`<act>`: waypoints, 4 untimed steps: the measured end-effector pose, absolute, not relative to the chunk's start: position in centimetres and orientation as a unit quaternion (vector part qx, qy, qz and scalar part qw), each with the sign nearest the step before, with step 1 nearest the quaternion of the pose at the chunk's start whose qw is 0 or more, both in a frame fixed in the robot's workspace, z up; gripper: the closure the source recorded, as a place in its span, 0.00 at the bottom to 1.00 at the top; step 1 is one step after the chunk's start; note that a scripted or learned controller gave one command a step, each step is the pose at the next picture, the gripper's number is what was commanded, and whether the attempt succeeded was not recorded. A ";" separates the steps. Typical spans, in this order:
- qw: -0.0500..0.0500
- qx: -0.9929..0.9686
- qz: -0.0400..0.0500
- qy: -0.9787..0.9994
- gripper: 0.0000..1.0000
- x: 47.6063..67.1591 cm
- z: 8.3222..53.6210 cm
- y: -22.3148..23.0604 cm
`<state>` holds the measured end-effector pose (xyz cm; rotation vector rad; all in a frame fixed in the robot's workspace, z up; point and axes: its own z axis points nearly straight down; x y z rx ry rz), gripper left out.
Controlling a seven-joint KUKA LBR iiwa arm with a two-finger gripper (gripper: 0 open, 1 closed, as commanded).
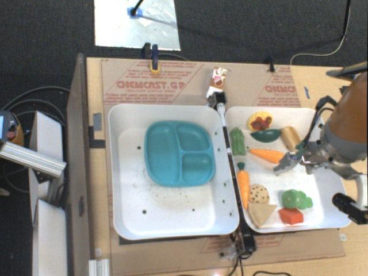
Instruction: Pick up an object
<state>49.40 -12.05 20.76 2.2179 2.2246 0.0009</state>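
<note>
Here the hand (286, 164) sits low over the right bin (307, 223), at the right of the frame, its grey tips just right of an orange carrot (266, 154) lying across the middle of that bin; whether it is released or clenched I cannot tell, and nothing shows between its tips. The arm (349, 122) comes in from the right edge. Around the hand lie the toy foods: a yellow and red piece (260, 121) at the bin's upper part, a dark green one (265, 135) just below it, a tan roll (290, 137) beside that, and a green pod (237, 141) along the left wall. Lower in the bin are a second carrot (244, 188), a speckled cookie (259, 194), a tan wedge (261, 214), a green broccoli (296, 199) and a red block (291, 215) touching it from below. The left bin (129, 211), in the middle of the frame, holds a teal divided tray (179, 153). Both bins rest on the desk (172, 82).
</note>
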 end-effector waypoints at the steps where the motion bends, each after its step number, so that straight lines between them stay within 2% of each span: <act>1: 0.002 0.706 0.001 0.708 0.00 55.2 8.0 -14.0; 2: 0.002 0.707 0.000 0.707 0.00 56.7 8.5 -18.0; 3: 0.002 0.703 0.002 0.711 0.00 60.6 8.5 -11.1; 4: -0.005 0.706 -0.003 0.709 0.00 64.8 8.4 -13.0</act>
